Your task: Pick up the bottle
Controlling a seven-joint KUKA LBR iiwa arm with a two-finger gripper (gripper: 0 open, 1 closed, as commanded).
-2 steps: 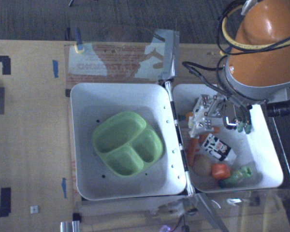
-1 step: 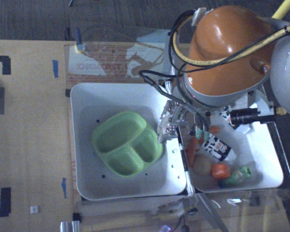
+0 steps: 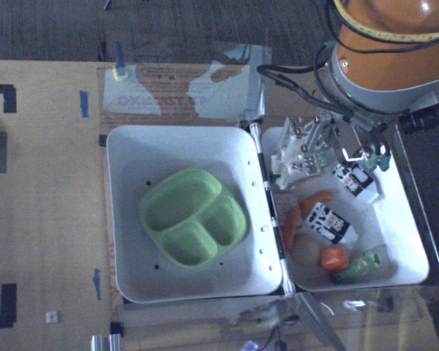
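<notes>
Overhead view of the tabletop (image 3: 44, 218) with two white bins side by side. The left bin (image 3: 132, 152) holds a green divided plate (image 3: 192, 216). The right bin (image 3: 406, 225) holds the loose items: a green bottle (image 3: 358, 264) lying on its side at the near edge, touching a small red piece (image 3: 334, 257); a black-and-white carton (image 3: 328, 223) toward the middle; an orange carrot-like piece (image 3: 300, 214) along the left side; and a second small carton (image 3: 353, 179) farther back. The arm's tool (image 3: 307, 148) hangs over the far left part of the right bin, well apart from the bottle; whether its fingers stand apart or together cannot be told. Judged from this layout, the pick has not begun: the bottle rests untouched, and the approach, descent, closing and lift all remain to be done.
</notes>
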